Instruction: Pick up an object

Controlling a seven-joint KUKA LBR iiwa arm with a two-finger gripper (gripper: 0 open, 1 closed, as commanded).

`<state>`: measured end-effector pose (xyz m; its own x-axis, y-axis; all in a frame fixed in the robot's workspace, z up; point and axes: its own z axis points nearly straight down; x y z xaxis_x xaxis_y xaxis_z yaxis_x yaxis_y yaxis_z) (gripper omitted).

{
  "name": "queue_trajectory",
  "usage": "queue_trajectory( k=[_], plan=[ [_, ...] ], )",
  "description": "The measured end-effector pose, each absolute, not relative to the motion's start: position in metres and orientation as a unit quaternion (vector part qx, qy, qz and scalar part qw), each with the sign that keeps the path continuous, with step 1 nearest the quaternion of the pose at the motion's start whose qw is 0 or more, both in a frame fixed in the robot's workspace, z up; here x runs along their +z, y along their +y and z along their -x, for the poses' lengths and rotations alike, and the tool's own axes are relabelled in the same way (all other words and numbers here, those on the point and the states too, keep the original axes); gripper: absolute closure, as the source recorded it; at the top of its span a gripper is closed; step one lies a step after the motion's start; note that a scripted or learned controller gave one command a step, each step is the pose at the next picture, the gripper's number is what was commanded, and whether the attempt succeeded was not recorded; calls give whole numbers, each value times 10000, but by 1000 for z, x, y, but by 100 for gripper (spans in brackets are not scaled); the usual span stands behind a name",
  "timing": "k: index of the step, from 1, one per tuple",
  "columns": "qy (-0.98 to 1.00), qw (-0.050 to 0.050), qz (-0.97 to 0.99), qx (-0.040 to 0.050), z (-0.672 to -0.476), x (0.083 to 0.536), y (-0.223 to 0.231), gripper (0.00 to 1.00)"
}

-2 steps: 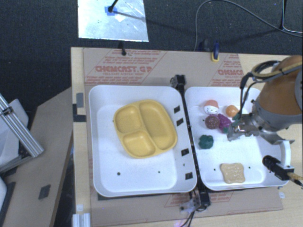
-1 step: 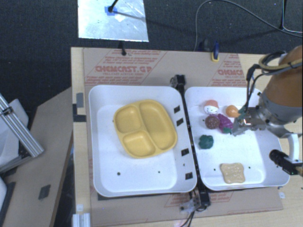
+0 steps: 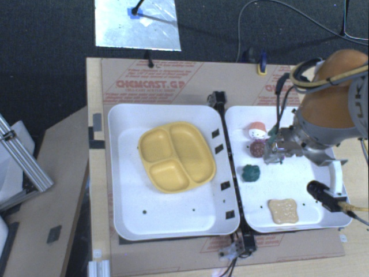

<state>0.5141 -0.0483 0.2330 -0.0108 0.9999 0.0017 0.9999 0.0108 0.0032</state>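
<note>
Two shallow white plastic bins side by side on a brown cardboard sheet with red lettering [image 3: 173, 81], meeting at a black divider strip [image 3: 229, 154] that serves as landmark. On the view's left of the strip: left white bin [image 3: 130, 212], holding a yellow three-compartment plastic plate [image 3: 176, 156] near its middle, close to the strip but apart from it. On the view's right of the strip: right white bin [image 3: 300, 180], holding four small things. Nearest the strip, a teal-green lumpy object [image 3: 250, 172]. Slightly farther from the strip and toward the far rim, a dark red-brown round object [image 3: 257, 149], and just beyond that a small white and orange-pink object [image 3: 256, 130], touching it or nearly so. Toward the near rim and farther from the strip, a flat beige toast-like piece [image 3: 283, 210], well apart from the other three. Reaches in from the right, well clear of the strip: grey arm with an orange band [image 3: 340, 91], ending in a two-finger gripper [image 3: 273, 150] low over the right bin, just beside the dark red-brown round object on the side away from the strip. Cannot tell whether released or clenched, nor whether touching that object; nothing seen in its grasp. Far behind the strip, beyond the cardboard, a shiny silver square sheet [image 3: 136, 16] on dark carpet.
</note>
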Motion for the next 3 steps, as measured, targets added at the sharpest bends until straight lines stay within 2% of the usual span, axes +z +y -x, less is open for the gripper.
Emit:
queue_trajectory(
  k=[1, 2, 3],
  plan=[
    [7106, -1, -7036, 8, -520, 221, 6, 100],
    [7108, -2, -7033, 11, -516, 228, 54, 100],
    [7110, 3, -7032, 20, -524, 237, 110, 100]
  ],
)
